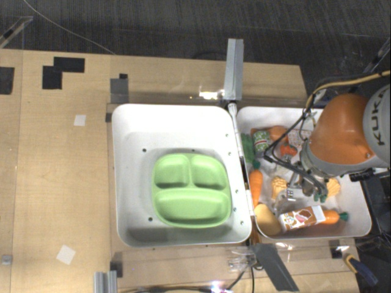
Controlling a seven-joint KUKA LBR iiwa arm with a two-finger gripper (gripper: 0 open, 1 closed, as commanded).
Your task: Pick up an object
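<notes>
We see the pincer [303, 187] low in the right bin [360, 224], among the toy food (a carrot [256, 185], a small carton [301, 218]); whether it is open or closed we cannot tell. Nothing looks lifted yet, so the pick remains. The left bin [131, 163] holds a green tray [192, 189].

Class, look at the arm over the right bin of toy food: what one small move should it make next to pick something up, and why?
Probably a short, straight descent. The gripper hangs over the right bin, just above the brown carton and beside a carrot. Nothing appears lifted, and the carton lies flat and unobstructed, making it the nearest likely target.
</notes>
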